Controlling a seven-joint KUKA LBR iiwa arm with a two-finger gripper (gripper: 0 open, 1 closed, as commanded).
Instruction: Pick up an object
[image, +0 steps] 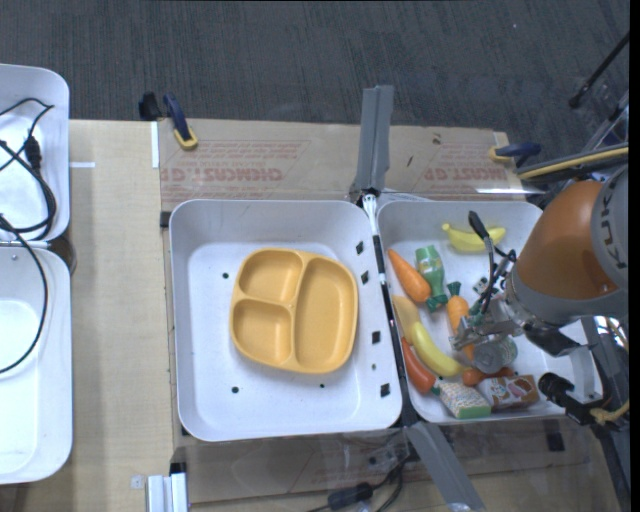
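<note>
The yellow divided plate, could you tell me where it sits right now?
The yellow divided plate lies in the middle of the left bin, across the divider from the right bin holding the toy food.

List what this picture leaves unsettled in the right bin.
- Gripper state: camera view, small and dark against the toys, so whether it holds anything is unclear.
- Right bin, its right side: covered by the arm.
- Packets at the near edge: labels too small to read.
- Green item by the carrot: too small to identify.
</note>
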